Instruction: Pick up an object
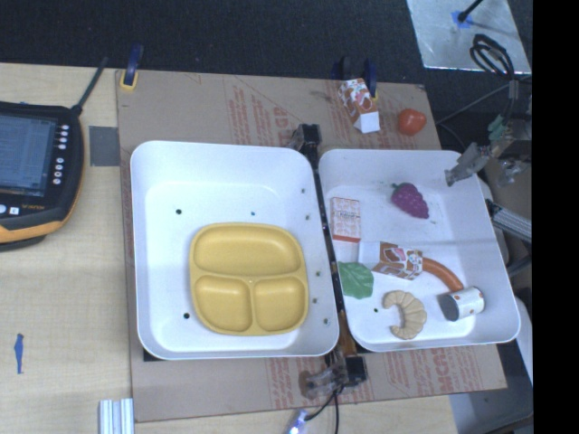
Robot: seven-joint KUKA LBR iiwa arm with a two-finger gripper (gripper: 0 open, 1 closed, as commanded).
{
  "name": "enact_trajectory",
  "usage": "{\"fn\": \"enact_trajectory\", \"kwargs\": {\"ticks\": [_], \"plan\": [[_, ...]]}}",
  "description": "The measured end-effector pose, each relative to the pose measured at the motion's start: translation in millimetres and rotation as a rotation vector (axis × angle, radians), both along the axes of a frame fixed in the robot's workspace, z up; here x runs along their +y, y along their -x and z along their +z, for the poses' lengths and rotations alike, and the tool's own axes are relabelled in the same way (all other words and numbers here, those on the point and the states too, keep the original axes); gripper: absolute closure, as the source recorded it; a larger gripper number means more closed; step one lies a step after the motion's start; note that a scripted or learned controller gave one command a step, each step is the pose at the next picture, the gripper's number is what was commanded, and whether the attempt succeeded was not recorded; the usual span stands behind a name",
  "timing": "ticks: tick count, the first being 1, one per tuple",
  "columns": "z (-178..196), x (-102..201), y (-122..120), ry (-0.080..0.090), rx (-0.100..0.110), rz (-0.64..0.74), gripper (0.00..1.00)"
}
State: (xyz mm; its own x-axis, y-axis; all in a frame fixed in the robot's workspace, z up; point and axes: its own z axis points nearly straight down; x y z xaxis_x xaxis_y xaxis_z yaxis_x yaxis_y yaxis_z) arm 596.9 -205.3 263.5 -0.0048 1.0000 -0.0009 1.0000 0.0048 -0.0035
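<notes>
The right bin (470,215) holds several items: purple grapes (410,199), a white and red carton (345,218), a brown patterned carton (400,260), an orange sausage (441,272), a green piece (355,279), a croissant (405,313) and a white cup on its side (461,304). My gripper (469,164) hangs at the bin's far right corner, apart from the grapes, which are the nearest item to its left. Nothing shows in its grasp.
In the left bin (163,197) lies a yellow divided plate (249,277). Beyond the bins, on the cardboard, stand a small carton (359,104) and a red tomato (412,121). A control pendant (32,170) lies on the bench at far left.
</notes>
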Motion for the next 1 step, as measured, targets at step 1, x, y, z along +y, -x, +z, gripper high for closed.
{"fn": "enact_trajectory", "kwargs": {"ticks": [1], "plan": [[-92.0, -5.7, -49.2, 0.000, 0.002, 0.002, 0.00]]}}
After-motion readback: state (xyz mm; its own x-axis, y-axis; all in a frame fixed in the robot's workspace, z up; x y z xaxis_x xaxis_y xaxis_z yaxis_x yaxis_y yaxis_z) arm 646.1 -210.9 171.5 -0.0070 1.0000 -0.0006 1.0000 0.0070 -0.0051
